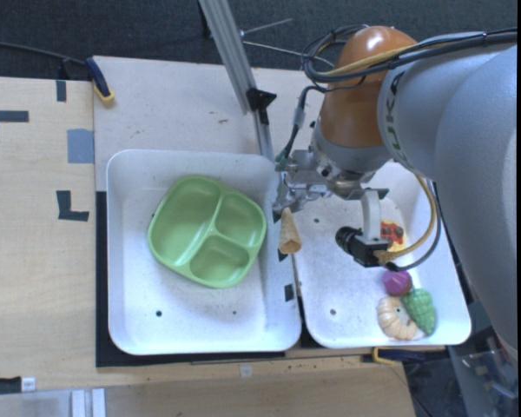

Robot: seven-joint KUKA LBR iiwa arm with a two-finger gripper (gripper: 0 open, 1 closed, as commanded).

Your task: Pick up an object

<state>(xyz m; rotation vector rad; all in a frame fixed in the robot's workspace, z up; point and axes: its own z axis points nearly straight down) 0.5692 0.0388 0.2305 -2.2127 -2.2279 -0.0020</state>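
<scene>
Jaws (286, 205) clamped on cone (288, 231) at the rim btwn bins, green plate (207, 230) just left

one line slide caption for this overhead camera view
KUKA arm's gripper above a tan cone between two bins, green divided plate in the left bin.

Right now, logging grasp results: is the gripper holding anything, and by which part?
The gripper appears to hold the tan cone by its narrow top end.
</scene>
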